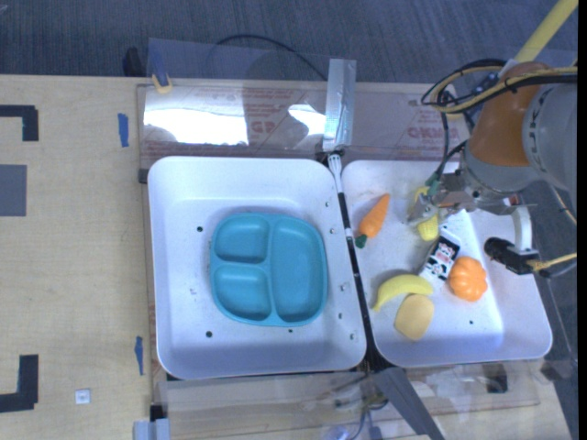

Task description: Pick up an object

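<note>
Two bins (183,337) sat on the bench: one held one tray (270,269); the other one carrot (372,217), one banana (402,288), one orange (468,280).

One fixed camera, mounted above the pale wooden surface (73,264), looks down at a slant. Both shallow white plastic bins (174,191) fall within frame at moderate range, the grey arm (550,136) entering from the right.

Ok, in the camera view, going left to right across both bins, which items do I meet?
Teal three-compartment plastic tray → orange toy carrot with green tip → yellow toy banana → small black-and-white printed packet → round orange toy fruit. The pale yellow potato-like toy and the small yellow item under the hand overlap these in order, so I skip them.
</note>
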